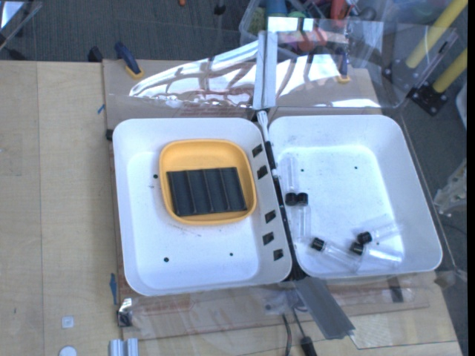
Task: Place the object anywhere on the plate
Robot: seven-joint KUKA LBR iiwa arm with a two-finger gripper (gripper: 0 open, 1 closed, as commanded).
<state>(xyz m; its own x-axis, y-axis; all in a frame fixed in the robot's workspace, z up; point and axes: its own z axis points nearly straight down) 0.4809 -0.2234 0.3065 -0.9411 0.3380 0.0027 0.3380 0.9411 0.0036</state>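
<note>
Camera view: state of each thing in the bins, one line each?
Yellow plate: upright in the left bin, carrying a dark ribbed block.
Dark ribbed block: lying flat on the plate.
Clear tubes with black caps: lying on their sides, capped, loose in the right bin.
One more capped tube: lying near the right bin's left wall.

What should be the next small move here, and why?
Probably bring the arm in over the right bin and go down on the clear tube near its left wall. The tubes lie there, while the yellow plate in the left bin already carries a dark ribbed block.
</note>
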